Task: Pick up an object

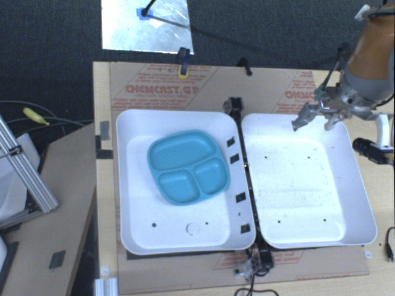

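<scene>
I see the counter (154,82) lettered "CHEMCAST GP", then two bins. The blue divided plate (187,166) lies in the left bin (133,227). My tool (316,118) hangs spread wide and empty over the right bin (345,227); I'd cross left and pinch the plate's rim.

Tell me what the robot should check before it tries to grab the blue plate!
1. Something to pick: ok. A blue divided plate lies in the left bin.
2. Plate free to lift: ok, nothing rests on it.
3. Gripper free of load: ok, fingers spread with nothing between them.
4. Gripper above the plate: not ok. It hangs over the far edge of the right bin.
5. Plate rim thin enough to pinch: cannot tell.
</scene>
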Available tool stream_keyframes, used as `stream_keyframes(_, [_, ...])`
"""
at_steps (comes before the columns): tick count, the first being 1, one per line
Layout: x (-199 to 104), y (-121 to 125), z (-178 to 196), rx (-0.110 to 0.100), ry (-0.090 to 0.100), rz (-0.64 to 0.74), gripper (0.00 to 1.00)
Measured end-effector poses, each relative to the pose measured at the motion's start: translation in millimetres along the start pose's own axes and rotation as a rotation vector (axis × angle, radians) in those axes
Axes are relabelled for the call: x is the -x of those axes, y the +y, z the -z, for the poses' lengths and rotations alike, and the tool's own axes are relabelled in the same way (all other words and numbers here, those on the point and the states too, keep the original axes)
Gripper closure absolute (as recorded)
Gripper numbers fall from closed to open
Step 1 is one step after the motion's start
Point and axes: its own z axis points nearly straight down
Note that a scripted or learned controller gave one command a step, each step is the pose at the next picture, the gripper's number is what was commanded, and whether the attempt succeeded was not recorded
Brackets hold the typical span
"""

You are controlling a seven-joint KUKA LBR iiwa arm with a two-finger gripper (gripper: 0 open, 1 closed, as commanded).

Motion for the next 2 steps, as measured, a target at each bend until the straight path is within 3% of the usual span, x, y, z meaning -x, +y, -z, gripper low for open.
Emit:
stream_keyframes(1, [-130.4, 1.3, 31.6, 0.004, 0.006, 0.014, 0.0])
stream_keyframes(2, [-118.2, -24.5, -39.7, -0.008, 0.0, -0.003, 0.0])
